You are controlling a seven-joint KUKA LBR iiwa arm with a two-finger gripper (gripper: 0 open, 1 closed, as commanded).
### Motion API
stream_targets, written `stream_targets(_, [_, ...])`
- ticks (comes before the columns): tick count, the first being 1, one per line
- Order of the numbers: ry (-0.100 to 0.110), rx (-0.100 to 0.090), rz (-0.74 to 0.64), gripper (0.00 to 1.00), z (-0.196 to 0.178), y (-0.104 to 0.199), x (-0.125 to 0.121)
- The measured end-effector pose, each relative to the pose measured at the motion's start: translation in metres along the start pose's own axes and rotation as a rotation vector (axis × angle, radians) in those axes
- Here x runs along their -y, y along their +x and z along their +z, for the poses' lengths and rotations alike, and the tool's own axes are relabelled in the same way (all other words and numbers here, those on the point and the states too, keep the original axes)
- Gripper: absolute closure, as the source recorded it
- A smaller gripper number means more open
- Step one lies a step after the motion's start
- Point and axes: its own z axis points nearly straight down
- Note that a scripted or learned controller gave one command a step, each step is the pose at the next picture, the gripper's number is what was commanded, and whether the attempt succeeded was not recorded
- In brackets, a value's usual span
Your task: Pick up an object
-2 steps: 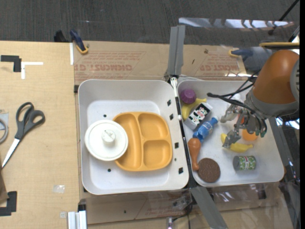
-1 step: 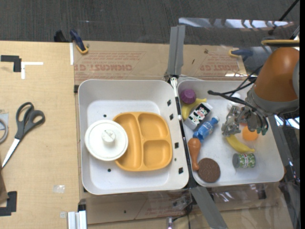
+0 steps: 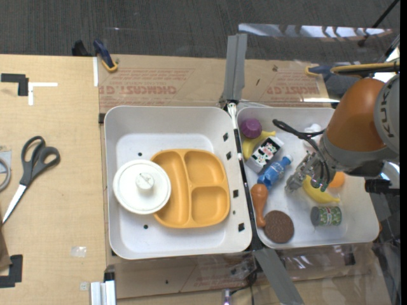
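Pincer [image 3: 304,176] fingers hang low in the right bin [image 3: 362,234], just beside a banana [image 3: 320,194]; whether they are spread or pressed together, I cannot tell. That banana lies near the bin's right side, long axis slanting down toward the right. Around it: blue bottle [image 3: 275,170], green can [image 3: 326,216], brown disc [image 3: 278,226], purple ball [image 3: 251,128]. Left bin [image 3: 121,234] holds a yellow divided tray [image 3: 200,192] and white lid [image 3: 142,185].

The left bin [image 3: 114,234] holds a yellow tray [image 3: 194,196] with a white lid [image 3: 142,185] overlapping its left edge. In the right bin [image 3: 362,227], the gripper [image 3: 306,175] hangs just beside a banana [image 3: 321,194], with a blue bottle [image 3: 275,170], brown disc [image 3: 278,226] and can [image 3: 326,216] near. Scissors [image 3: 32,164] lie far left on the bench.
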Motion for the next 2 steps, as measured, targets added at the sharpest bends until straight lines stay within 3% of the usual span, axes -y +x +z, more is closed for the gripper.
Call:
stream_targets(1, [0.0, 0.001, 0.353, 1.0, 0.0, 0.022, -0.032])
stream_targets(2, [0.002, -0.002, 0.681, 1.0, 0.001, 0.04, -0.012])
